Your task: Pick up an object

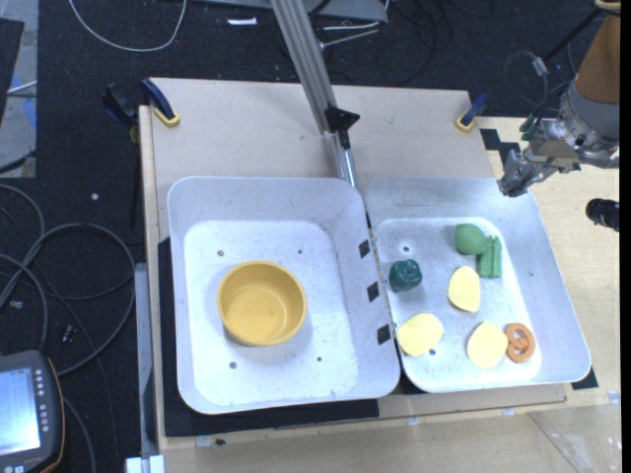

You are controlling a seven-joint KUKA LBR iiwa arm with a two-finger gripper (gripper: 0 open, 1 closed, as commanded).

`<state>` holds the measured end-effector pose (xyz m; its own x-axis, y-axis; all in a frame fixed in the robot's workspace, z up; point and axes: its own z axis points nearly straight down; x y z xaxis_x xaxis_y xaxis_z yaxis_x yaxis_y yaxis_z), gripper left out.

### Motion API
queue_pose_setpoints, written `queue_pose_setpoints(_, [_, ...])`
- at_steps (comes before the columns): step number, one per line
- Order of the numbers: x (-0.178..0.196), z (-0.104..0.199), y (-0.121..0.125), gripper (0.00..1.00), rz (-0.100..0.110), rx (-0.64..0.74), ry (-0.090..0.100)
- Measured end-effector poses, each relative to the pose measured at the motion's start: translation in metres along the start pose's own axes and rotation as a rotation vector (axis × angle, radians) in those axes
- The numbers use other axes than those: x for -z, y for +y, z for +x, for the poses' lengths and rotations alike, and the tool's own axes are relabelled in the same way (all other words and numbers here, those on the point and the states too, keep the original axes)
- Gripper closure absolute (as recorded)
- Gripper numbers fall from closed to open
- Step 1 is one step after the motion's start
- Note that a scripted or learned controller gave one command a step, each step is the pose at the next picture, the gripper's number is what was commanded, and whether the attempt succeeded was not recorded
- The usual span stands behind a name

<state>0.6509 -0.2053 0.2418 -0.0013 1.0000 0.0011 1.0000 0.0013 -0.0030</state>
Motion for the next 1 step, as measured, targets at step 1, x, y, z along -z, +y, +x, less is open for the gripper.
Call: queue_pose_setpoints(1, [0.0,0.0,0.0,0.0,0.0,0.0,0.0])
